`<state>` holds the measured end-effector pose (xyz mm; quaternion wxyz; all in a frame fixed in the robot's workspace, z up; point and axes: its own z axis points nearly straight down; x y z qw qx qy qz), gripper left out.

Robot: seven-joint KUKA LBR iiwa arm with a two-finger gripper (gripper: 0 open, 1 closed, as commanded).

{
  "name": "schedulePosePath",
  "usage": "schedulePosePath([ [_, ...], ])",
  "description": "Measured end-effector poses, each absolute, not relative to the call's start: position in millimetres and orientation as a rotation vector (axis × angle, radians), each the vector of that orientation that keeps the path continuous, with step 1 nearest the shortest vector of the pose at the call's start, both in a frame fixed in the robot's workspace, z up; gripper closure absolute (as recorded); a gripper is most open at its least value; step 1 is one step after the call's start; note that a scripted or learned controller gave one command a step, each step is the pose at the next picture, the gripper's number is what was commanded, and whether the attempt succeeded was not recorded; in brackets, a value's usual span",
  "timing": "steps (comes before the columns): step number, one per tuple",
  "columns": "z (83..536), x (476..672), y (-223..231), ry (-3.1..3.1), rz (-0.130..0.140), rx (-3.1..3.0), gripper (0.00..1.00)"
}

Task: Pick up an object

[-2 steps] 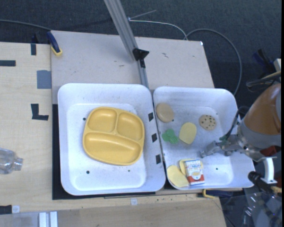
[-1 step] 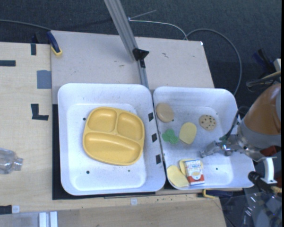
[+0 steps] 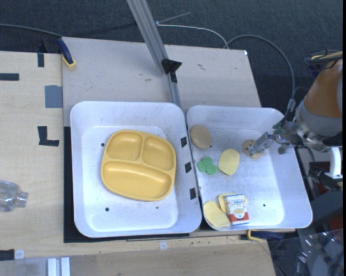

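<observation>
The right bin point(image 3: 276, 206) holds several small items. A tan round piece point(image 3: 200, 136) lies at its upper left. A green leafy piece point(image 3: 206, 165) and a pale yellow piece point(image 3: 229, 161) lie below it. A small carton point(image 3: 236, 208) rests on another yellow piece point(image 3: 213, 214) at the front. My gripper point(image 3: 259, 146) reaches in from the right and is low over the bin's upper middle. Its tip is against a small tan object point(image 3: 251, 149). Whether that object is held is unclear.
The left bin point(image 3: 86, 211) holds a yellow divided plate point(image 3: 139, 164). A metal pole point(image 3: 149, 30) slants down to the bins' shared back edge. A clear plastic bottle point(image 3: 3, 193) lies on the bench at far left. Cables run behind the right bin.
</observation>
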<state>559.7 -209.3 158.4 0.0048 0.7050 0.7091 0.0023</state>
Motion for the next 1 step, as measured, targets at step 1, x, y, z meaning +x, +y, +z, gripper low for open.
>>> schedulePosePath([
  [1, 134.1, 496.8, -161.9, 2.229, -0.005, 2.227, 0.00],
])
